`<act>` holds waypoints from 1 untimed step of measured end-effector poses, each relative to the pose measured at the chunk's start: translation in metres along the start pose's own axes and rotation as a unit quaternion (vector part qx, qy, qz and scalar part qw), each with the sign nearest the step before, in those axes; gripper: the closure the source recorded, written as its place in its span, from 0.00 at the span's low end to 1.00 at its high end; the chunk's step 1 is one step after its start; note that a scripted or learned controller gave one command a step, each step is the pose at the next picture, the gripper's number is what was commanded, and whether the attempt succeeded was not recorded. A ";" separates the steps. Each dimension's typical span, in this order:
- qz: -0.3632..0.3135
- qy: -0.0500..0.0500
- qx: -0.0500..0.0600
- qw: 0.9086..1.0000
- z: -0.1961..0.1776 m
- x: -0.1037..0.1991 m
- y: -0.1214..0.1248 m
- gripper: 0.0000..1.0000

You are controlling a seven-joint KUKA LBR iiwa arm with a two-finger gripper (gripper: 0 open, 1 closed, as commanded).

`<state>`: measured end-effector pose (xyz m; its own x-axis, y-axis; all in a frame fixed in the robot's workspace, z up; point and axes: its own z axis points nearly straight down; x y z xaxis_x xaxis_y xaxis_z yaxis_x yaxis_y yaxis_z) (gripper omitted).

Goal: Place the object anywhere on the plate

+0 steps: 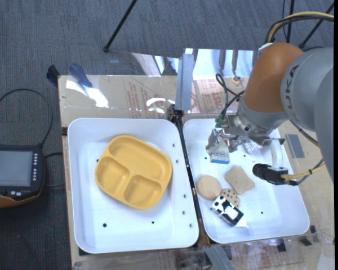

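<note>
Hovering low in the right bin [296,218], at its upper left part, with the gripper [219,148] just above a small blue-and-white packet [219,157]. Not showing whether the gripper is released or clenched: cannot tell. Lying below and slightly right of the gripper: a round cookie [208,187], a slice of bread [239,179], a black-and-white toy [227,209]. Sitting well left of the gripper, in the left bin [81,224]: the yellow plate [133,171]. Likely needing a leftward carry across the divider.
</note>
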<state>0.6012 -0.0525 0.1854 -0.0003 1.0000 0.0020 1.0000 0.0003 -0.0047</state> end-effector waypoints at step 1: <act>-0.005 0.000 0.000 1.000 -0.038 0.131 -0.022 1.00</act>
<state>0.5795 0.0780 0.2238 -0.0103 0.9999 0.0026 0.9999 0.0103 -0.0038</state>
